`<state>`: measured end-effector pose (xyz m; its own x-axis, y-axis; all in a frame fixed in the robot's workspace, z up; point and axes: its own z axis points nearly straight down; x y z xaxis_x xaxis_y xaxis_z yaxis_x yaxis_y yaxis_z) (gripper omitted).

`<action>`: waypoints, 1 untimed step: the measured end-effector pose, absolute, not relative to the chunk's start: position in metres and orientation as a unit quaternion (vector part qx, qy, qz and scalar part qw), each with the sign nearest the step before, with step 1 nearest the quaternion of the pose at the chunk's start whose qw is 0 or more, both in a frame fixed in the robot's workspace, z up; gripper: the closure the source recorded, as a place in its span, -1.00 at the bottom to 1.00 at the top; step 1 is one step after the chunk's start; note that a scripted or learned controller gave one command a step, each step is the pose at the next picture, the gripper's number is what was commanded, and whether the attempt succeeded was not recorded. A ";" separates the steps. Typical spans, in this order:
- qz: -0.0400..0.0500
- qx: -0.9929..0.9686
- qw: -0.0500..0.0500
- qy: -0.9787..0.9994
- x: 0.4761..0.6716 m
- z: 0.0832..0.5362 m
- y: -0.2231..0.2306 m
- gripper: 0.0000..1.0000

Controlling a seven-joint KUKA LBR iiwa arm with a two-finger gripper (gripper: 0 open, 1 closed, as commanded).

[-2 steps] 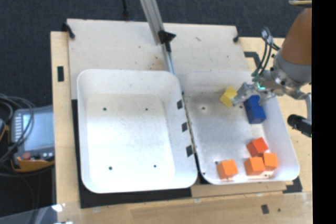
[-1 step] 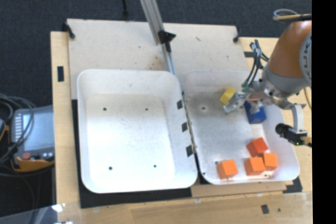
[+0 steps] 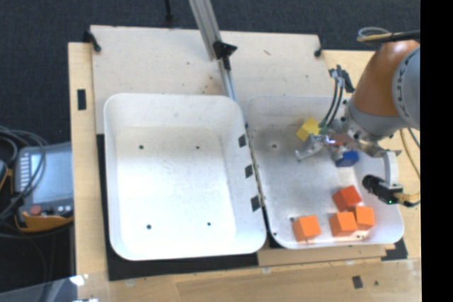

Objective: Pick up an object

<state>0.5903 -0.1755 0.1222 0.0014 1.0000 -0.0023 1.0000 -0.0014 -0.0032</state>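
Note:
My gripper (image 3: 309, 149) hangs low over the right bin (image 3: 283, 180), reaching in from the right on the grey arm with its orange band (image 3: 382, 92). A small yellow block (image 3: 308, 129) lies just above and beside the gripper's tip; I cannot tell whether they touch. A blue object (image 3: 347, 158) sits right behind the gripper, partly hidden by the wrist. Several orange blocks rest in the bin's near right corner: one (image 3: 347, 196) tilted, two (image 3: 345, 223) (image 3: 364, 215) close together, and one (image 3: 306, 228) apart to the left.
The left bin (image 3: 177, 173) stands beside the right one with its wall between them. A slanted metal pole (image 3: 202, 3) rises behind the bins. Cables (image 3: 340, 92) trail off the wrist.

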 end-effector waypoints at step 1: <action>0.001 -0.708 -0.002 -0.706 0.591 0.097 -0.177 -1.00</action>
<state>0.5910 -0.1775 0.0974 0.0031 1.0000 -0.0038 1.0000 -0.0031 0.0017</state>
